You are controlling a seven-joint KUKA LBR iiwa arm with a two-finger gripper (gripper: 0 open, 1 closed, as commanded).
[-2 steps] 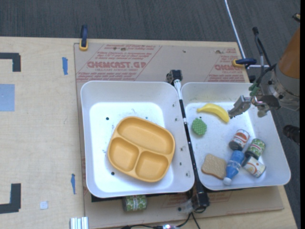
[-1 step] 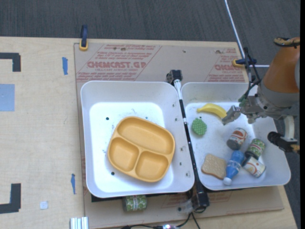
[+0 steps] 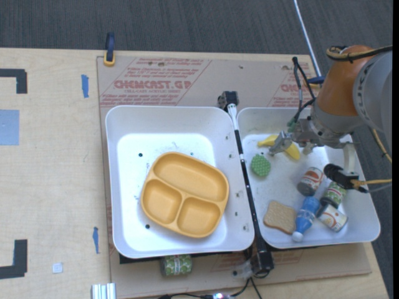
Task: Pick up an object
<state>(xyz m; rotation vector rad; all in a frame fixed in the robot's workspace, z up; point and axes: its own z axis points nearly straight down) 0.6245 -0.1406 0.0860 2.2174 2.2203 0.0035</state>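
In the right bin (image 3: pixel 368 226), the hand (image 3: pixel 288 141) partly hides a banana (image 3: pixel 269 142); grip seemingly unclear.

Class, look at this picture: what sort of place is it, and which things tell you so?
Probably a robot test bench in a lab, not a kitchen. A grey and orange robot arm reaches over two white bins; one holds a yellow divided plate, the other toy food such as a slice of bread.

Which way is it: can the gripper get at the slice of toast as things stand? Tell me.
Probably yes. The gripper hangs by the banana at the right bin's far end; the toast lies flat and uncovered, the blue bottle beside it.
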